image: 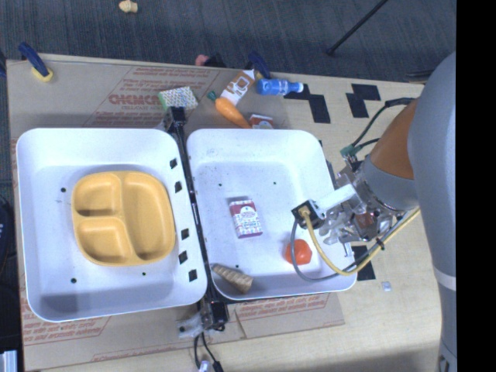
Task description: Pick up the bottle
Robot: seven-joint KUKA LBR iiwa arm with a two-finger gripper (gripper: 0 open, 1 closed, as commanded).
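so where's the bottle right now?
In the camera view the blue bottle lies on the bench behind the right bin, outside it, just right of the carrot and far from the gripper.

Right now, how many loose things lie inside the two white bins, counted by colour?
Yellow: 1, the divided plate
Red: 2, the small carton and the round item by the hand
Tan: 1, the piece at the right bin's near edge
Total: 4

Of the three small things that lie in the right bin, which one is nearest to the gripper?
The orange-red round thing: it lies just beside the gripper. The red-and-white packet sits mid-bin, and the tan piece lies at the near rim.
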